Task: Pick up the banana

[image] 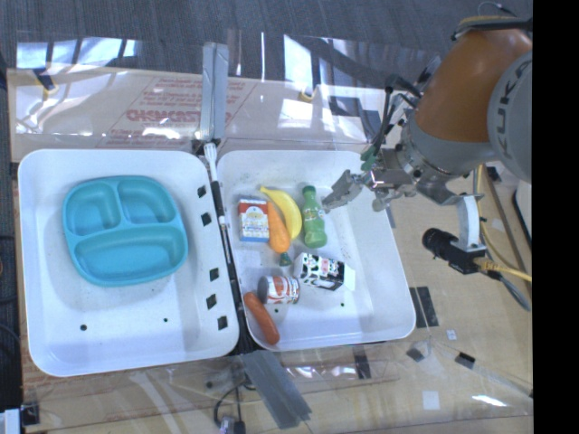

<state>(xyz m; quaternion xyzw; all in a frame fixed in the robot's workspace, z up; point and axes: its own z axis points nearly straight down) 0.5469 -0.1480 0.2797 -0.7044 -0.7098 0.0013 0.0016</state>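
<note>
The gripper (348, 191) hangs over the right bin (384, 301), nothing between its fingers; whether they are spread I cannot tell. The banana (285, 209) lies left of it, just beside a green bottle (313, 218) and touching a carrot (278, 229).

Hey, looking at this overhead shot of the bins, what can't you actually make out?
- Robot hand, camera view: blurred and small, so its grip state is unreadable.
- Yellow curved banana: lower end tucked against the orange carrot.
- Small white carton's label: too small to read.
- Grey arm: cut off at the right.
</note>
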